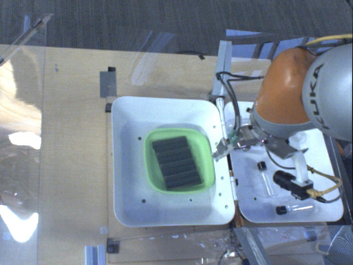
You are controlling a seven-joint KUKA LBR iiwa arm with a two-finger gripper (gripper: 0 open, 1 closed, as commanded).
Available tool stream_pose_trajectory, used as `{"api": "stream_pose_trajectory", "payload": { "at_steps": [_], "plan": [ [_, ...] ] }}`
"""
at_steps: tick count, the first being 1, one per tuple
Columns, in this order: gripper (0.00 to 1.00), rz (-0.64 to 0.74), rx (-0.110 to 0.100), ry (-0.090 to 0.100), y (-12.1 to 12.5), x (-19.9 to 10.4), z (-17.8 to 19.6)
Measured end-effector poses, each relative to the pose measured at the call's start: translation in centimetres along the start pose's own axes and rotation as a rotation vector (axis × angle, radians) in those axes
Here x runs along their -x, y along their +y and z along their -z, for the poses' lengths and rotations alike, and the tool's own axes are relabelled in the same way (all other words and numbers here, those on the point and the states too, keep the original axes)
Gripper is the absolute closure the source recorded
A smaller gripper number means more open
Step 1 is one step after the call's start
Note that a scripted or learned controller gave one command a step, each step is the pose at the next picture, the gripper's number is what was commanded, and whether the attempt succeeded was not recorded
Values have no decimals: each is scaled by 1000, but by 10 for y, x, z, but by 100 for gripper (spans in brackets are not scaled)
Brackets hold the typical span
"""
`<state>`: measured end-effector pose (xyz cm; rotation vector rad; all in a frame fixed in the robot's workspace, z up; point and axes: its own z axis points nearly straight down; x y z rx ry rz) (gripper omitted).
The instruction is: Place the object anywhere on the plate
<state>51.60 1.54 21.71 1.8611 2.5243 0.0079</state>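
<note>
A green square plate [151,148] lies in the left white bin [127,120]. On the plate rests a dark grey ribbed block [176,162], lying flat and turned a little, and nothing grips it. My gripper [225,147] hangs at the divide between the two bins, just right of the plate's right rim and apart from the block. The grey and orange wrist [281,95] above it covers most of the gripper.
The right white bin [325,148] holds two small clear tubes with black caps, one [263,173] near its middle and one [292,208] by its front edge. The arm covers the back of that bin. Pale bench surrounds the bins on the left.
</note>
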Motion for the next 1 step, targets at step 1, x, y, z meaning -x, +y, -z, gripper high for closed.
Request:
{"api": "stream_pose_trajectory", "payload": {
  "at_steps": [1],
  "plan": [
    [0, 2, -3, 1, 32, -68, -33]
  ]
}}
